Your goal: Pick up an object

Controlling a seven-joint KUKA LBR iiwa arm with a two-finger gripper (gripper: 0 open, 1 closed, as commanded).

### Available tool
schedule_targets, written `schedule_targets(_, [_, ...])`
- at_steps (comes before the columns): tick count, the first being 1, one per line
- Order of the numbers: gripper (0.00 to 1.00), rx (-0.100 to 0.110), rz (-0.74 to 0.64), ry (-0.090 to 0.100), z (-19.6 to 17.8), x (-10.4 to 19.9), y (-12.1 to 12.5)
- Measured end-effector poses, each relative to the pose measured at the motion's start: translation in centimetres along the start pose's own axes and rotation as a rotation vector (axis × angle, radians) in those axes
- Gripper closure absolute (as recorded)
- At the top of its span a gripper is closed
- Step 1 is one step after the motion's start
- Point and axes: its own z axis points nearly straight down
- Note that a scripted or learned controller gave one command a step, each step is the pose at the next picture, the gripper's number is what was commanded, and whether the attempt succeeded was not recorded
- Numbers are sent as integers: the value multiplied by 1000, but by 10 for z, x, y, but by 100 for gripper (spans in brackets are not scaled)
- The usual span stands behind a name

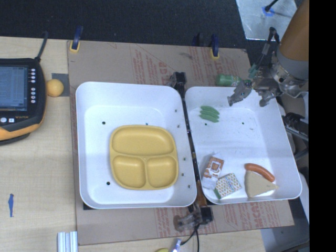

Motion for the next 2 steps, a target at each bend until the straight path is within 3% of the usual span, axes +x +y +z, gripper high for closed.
schedule_targets(1, [0,2,-1,-1,118,20,27])
schedule_targets(2, [0,1,-2,-2,171,9,54])
